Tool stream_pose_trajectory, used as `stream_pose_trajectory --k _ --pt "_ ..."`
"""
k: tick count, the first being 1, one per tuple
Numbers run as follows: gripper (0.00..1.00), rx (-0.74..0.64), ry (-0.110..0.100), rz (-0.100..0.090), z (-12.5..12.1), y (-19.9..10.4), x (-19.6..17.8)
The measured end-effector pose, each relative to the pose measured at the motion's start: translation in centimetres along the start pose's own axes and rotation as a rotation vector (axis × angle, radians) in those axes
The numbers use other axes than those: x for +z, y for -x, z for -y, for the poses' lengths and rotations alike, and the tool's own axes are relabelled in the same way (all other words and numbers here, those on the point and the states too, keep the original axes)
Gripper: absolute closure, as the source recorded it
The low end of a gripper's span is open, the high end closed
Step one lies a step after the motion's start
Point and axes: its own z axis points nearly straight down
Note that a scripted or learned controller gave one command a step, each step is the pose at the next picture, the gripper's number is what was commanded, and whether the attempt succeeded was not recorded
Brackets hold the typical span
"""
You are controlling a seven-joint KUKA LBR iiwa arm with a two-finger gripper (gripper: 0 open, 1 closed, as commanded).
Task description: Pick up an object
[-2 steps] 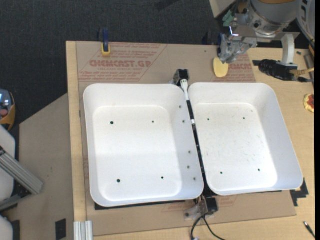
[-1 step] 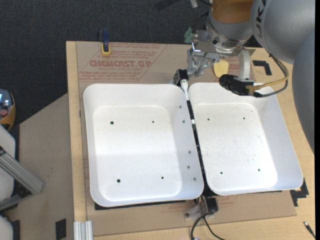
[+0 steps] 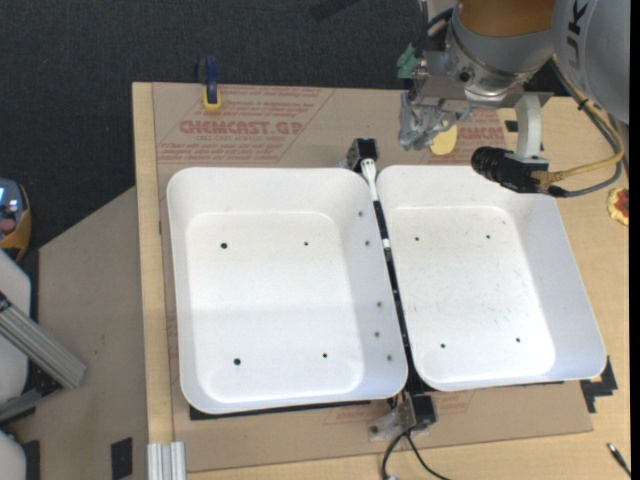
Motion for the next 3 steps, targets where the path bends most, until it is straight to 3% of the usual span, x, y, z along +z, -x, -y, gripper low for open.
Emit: stream_pose_trajectory --k 1,2,3 --pt "1.00 0.004 0.005 0.003 -0.5 5.7 -5.4" --pt "1.00 -0.005 -0.008 0.000 -3.5 0.3 4.7" --pt "1.00 0.004 0.007 0.004 -3.6 6.6 -3.1"
